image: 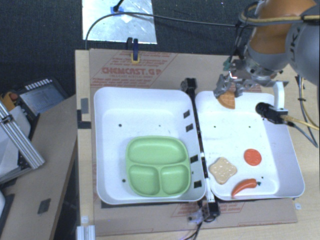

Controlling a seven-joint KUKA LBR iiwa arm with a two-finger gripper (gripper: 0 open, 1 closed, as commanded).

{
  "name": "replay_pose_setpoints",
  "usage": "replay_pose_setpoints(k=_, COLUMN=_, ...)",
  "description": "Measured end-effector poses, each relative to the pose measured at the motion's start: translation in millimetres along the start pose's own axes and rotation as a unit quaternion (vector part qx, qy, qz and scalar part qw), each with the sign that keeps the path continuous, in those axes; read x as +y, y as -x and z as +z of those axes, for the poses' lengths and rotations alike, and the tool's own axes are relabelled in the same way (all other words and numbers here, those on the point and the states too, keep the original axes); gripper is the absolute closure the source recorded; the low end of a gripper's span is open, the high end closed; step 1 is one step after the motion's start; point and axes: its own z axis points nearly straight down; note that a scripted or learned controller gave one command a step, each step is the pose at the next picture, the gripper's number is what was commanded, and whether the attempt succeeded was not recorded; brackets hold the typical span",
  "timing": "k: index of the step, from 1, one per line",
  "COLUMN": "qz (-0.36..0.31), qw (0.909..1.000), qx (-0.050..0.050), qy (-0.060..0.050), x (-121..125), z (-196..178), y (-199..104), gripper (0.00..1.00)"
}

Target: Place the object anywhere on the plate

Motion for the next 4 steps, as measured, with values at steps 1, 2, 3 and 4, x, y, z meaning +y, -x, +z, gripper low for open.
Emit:
replay_pose_setpoints(k=1, qz=0.000, qw=1.0000, qx=0.000, qy=0.001, x=0.6, z=8.7, y=-46.7, gripper=1.00)
replay_pose_setpoints(k=2, qz=0.000, qw=1.0000, qx=0.000, qy=0.000, x=-9.0, z=4.0, y=-100.0, gripper=1.00)
replay_pose_setpoints(k=3, qz=0.000, qw=1.0000, qx=0.000, qy=0.001, x=-11.0, z=9.3, y=-145.8, gripper=1.00)
replay_pose_setpoints(k=4, qz=0.002, qw=1.0000, qx=-0.001, qy=0.001, x=-10.9, z=9.2, y=-143.3, gripper=0.00)
